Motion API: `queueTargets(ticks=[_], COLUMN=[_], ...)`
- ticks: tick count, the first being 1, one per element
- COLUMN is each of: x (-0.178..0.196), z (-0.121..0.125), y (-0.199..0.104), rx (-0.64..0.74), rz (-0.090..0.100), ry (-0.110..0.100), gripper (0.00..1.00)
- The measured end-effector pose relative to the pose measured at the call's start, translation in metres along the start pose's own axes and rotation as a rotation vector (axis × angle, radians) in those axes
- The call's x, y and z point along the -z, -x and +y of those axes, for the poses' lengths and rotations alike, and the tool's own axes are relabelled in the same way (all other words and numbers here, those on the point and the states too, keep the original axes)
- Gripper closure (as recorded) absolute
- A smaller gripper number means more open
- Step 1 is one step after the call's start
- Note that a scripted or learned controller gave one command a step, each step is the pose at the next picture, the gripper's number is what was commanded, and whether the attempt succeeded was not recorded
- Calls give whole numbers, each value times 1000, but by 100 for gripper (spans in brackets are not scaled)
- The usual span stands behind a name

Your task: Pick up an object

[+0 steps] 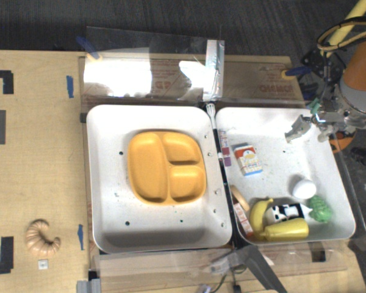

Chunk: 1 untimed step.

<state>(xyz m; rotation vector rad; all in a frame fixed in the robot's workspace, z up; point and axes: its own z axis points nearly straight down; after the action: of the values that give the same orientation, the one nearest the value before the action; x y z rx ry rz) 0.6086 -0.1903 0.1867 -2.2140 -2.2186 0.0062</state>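
Note:
My gripper (308, 132) hangs over the far right part of the right bin (274, 124), open, with nothing between its fingers. Below it in this bin lie a small red and white carton (248, 160), a white round object (304, 190), a green lumpy toy (321, 210), a black and white toy (290, 212) and a long yellow object (286, 229). These last several are crowded into the near right corner. The carton lies apart from them, to the left of the gripper and nearer the camera.
The left bin (104, 133) holds a yellow divided plate (166, 166). A tan croissant-shaped toy (43, 237) lies on the bench at the near left. A clear plastic sheet (152, 66) stands behind the bins. Yellow cables (344, 32) hang at the top right.

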Motion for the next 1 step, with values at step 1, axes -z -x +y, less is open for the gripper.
queueTargets(ticks=[1], x=[-101], z=[31], y=[-59], rx=[-335], rz=[-2], ry=[9], gripper=[0])
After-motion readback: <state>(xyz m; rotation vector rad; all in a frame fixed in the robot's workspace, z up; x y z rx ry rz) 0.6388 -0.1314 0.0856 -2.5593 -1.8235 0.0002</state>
